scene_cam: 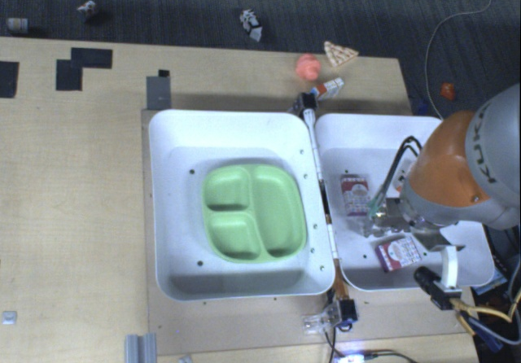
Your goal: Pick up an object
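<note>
The arm's orange wrist band [446, 164] hangs over the right bin [366, 272]. Below it the gripper [384, 223] reaches down near the bin floor, between two small red-and-white packets. One packet [354, 193] lies flat to the gripper's upper left. The other packet [399, 253] lies just below and to the right of the gripper, partly under the arm's body. The left bin [175, 190] holds a green divided plate [252, 211].
On the bench behind the bins lie a pink ball [308, 67], a pizza-slice toy [339, 53] and a small tube [330, 89]. Cables and a black-and-white fitting [440, 280] hang at the right bin's lower right corner.
</note>
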Robot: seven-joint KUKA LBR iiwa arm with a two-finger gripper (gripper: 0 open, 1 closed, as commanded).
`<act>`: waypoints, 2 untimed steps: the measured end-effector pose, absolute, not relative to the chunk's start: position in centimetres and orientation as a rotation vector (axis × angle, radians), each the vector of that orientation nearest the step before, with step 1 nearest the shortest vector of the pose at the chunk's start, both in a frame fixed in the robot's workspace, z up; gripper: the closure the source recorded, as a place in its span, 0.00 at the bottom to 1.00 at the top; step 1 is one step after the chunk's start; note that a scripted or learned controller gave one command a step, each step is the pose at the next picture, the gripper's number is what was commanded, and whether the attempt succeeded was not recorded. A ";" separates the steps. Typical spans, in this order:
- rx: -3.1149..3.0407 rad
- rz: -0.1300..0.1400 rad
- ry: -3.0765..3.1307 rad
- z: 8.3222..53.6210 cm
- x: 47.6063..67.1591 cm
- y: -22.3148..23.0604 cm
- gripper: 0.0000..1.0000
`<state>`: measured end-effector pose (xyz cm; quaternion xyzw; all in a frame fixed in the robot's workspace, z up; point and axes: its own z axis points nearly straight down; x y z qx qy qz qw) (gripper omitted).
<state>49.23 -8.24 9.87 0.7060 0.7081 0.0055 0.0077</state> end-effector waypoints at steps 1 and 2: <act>2.213 0.005 2.224 20.9 58.6 -10.1 1.00; 2.214 0.004 2.225 20.8 58.6 -10.1 0.00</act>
